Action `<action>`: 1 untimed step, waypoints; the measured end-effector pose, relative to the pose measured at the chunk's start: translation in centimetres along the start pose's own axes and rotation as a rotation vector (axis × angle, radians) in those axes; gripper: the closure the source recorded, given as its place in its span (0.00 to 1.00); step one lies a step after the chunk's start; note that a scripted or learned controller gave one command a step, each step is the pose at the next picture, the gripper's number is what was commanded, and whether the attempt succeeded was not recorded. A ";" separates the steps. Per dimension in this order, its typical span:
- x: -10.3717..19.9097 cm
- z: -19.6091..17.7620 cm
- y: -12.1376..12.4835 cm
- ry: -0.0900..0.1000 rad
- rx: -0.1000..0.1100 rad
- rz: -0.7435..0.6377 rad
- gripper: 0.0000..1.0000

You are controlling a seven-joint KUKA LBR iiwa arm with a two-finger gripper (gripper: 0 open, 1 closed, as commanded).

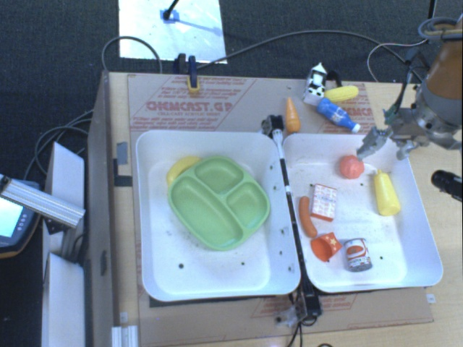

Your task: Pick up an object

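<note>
The left bin (155, 266) holds a divided tray (217, 201). In the right bin (419, 262) lie a ball (351, 167) (far side), a bottle (386, 193) right, and a can (357, 255) near, with a carton (323, 202) between them.

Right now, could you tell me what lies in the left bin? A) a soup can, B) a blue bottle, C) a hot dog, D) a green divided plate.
D: the green plate lies in the left bin, over a yellow thing; the hot dog and can lie in the right bin, and the blue bottle lies on the bench behind it.
</note>
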State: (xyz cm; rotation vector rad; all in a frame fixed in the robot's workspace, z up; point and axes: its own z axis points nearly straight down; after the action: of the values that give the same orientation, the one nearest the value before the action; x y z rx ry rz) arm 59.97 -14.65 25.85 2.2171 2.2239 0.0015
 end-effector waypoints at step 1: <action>-0.9 17.4 3.1 0.000 -0.001 0.000 0.00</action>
State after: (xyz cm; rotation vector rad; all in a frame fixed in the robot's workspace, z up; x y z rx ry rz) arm 63.08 -15.59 8.47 2.2167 2.2229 0.0023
